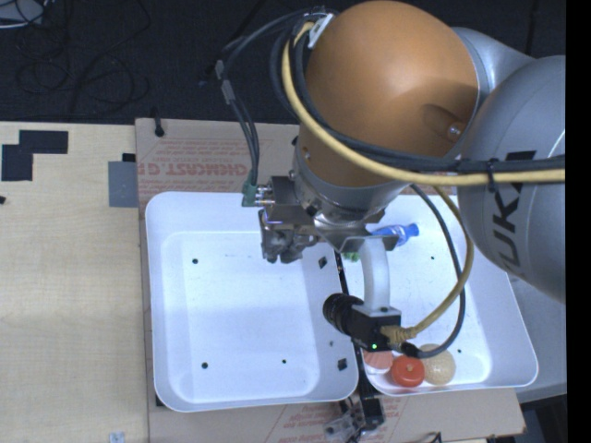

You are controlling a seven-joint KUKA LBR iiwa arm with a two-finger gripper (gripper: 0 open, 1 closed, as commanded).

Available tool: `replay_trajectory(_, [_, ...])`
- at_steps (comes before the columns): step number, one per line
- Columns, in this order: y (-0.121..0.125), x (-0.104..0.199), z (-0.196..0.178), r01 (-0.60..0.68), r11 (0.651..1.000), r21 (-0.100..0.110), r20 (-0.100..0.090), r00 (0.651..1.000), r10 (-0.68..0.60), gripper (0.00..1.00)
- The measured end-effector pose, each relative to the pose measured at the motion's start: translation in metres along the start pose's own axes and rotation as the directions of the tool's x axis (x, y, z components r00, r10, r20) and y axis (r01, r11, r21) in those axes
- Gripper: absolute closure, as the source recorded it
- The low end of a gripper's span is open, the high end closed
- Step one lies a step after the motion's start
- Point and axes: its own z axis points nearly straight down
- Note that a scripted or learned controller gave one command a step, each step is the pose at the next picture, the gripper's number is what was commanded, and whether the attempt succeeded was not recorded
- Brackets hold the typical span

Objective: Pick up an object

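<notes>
I can't see most of the right bin (506, 340), the arm (397, 90) blocks it. The blue object (404, 233) is half hidden under the wrist and I can't identify it. The pale pink piece (377, 362) touching the red disc (407, 371) is partly covered too.

Pale wooden bench (65, 293), dark floor (138, 63)

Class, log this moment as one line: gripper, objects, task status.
gripper: above left bin, near its right wall | right bin: red disc, pale round piece, blue item | task: no object seen held
</notes>
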Motion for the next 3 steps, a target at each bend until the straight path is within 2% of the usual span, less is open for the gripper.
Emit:
replay_trajectory(1, [0.048,0.048,0.107,-0.002,1.000,0.010,0.006,1.000,0.002,1.00])
replay_trajectory(2, [0.029,-0.015,0.051,-0.011,1.000,0.004,0.004,1.000,0.011,1.00])
replay_trajectory(3, [0.087,0.020,0.187,-0.004,1.000,0.010,0.006,1.000,0.004,1.00])
